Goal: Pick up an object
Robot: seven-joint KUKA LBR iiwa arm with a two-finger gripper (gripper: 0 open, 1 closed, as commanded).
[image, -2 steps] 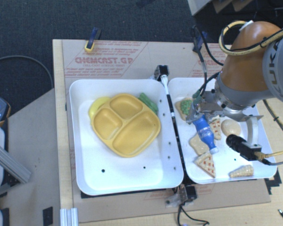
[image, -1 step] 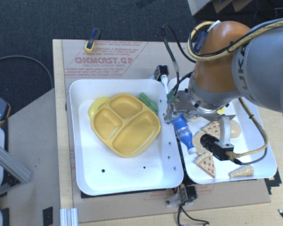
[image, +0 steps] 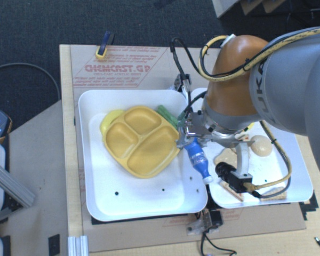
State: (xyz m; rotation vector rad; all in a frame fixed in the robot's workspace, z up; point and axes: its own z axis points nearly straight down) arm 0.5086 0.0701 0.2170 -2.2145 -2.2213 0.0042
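Observation:
My gripper (image: 188,136) hangs over the right edge of the left bin (image: 149,201), beside a yellow divided plate (image: 141,140). A blue bottle (image: 196,160) with a white cap slants down from between the fingers, crossing the rim between the two bins, and the fingers are shut on its upper end. A green thing (image: 167,114) lies behind the plate, partly hidden by the gripper. A yellow thing (image: 109,121) peeks out from under the plate's left side.
The right bin (image: 296,188) holds a beige egg-shaped thing (image: 260,145), a tan piece (image: 225,156) and a thin pale stick (image: 233,194); the arm covers much of that bin. A cardboard sheet (image: 120,68) lies behind the bins.

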